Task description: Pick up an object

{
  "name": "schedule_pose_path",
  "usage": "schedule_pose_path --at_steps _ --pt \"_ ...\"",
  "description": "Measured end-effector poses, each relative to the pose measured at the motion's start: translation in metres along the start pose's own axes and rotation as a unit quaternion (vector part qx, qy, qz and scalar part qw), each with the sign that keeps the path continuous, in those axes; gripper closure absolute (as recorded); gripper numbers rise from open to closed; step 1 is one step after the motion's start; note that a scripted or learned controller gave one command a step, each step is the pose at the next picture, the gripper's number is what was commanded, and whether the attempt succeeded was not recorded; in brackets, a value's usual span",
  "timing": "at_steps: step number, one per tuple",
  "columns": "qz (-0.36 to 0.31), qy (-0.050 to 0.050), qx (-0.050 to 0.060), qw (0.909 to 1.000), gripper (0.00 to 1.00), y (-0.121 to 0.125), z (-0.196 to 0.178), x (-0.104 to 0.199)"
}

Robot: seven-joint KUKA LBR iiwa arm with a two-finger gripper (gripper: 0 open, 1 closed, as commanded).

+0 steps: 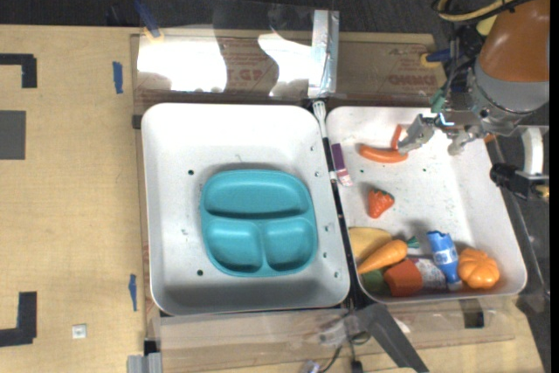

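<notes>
Lying left-right, the orange chili (384,154) touches the claw (417,132); its grip unclear.

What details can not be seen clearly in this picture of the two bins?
- Gripper: small and blurred in the camera view; whether it touches the orange chili cannot be told.
- Pile at the right bin's front: the green piece is mostly covered by the carrot and red block.
- Blue bottle: label too small to read.
</notes>
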State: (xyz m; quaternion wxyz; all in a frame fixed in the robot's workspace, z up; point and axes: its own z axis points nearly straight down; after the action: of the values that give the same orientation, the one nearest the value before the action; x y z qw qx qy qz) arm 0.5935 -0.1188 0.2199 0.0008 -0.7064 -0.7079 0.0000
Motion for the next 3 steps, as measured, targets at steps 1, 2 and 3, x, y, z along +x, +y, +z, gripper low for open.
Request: schedule_pose_path --at_steps 1,2,3 --pt "-0.028 -0.001 -0.002 0.9996 0.0 0.001 0.127 -0.009" --pt "-0.082 -0.001 -0.004 0.9966 0.0 -0.029 0.132 0.021" --pt "-0.081 -0.002 -0.008 0.9967 1.0 -0.027 0.12 0.02"
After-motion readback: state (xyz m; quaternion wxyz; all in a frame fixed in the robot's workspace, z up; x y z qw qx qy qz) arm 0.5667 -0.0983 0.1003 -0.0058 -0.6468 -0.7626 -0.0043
